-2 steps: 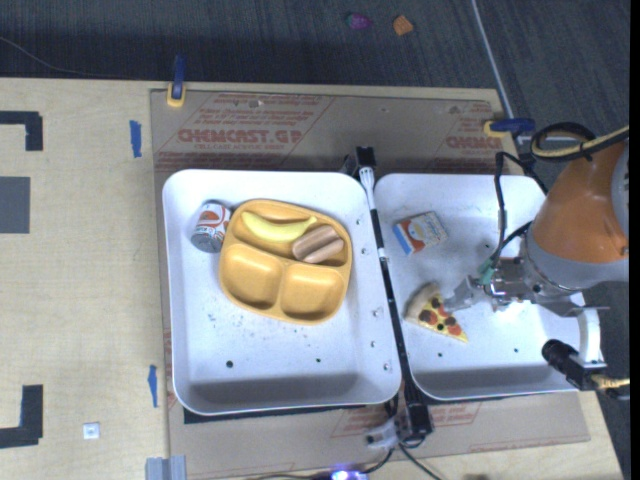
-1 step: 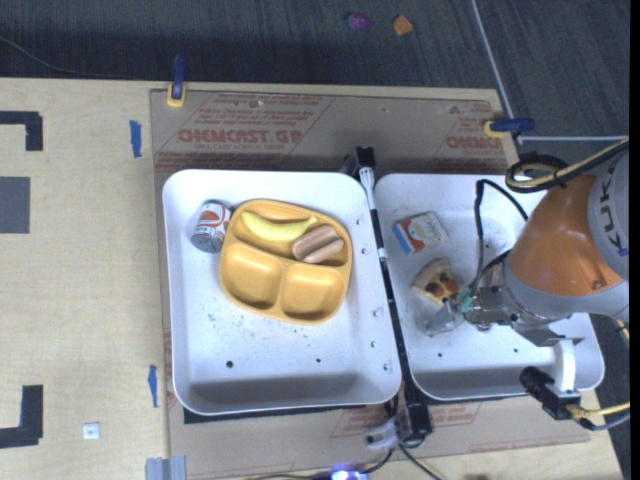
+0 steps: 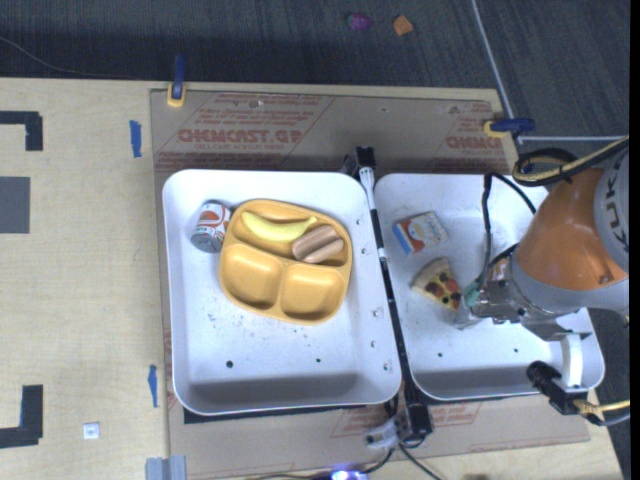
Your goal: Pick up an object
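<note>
In the right bin (image 3: pixel 465 368) lie a pizza slice toy (image 3: pixel 436 282) and, just behind it, a small white carton (image 3: pixel 420 233) with blue and orange print. My gripper (image 3: pixel 473 302) is low over that bin, right beside the pizza slice's right edge; the wrist and arm body cover its tip. The left bin (image 3: pixel 190 368) holds a yellow divided tray (image 3: pixel 282 286) with a banana (image 3: pixel 272 228) and a sausage (image 3: pixel 318 243) in its back compartment. A small can (image 3: pixel 209 226) lies on its side against the tray's left rim.
The arm's grey and orange body (image 3: pixel 570 253) covers the right side of the right bin. A black divider (image 3: pixel 378 268) runs between the bins. Cables (image 3: pixel 545 168) loop above the arm. Cardboard (image 3: pixel 320 128) lies under both bins.
</note>
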You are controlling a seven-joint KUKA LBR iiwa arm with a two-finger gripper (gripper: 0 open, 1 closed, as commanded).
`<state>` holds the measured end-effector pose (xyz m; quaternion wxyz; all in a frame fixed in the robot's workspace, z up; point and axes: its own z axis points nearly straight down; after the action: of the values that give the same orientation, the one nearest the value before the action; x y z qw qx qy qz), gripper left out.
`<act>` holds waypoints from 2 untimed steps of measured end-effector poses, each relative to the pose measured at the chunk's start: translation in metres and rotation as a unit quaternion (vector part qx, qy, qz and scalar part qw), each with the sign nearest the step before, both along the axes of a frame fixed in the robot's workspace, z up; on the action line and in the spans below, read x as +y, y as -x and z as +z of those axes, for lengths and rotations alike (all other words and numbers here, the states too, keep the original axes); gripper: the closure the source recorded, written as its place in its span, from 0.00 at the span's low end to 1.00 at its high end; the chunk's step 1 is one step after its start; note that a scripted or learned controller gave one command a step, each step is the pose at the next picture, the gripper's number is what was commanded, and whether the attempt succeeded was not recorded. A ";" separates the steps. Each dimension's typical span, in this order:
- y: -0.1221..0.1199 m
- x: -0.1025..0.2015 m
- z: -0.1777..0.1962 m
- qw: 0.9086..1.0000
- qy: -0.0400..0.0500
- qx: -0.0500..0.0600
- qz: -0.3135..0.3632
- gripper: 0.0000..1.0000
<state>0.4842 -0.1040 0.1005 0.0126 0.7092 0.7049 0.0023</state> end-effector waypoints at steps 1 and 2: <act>0.004 0.063 0.084 1.000 -0.008 0.010 0.004 1.00; 0.004 0.078 0.089 1.000 -0.007 0.008 0.004 1.00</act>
<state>0.4806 -0.0262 0.1897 0.0017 0.7066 0.7076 0.0013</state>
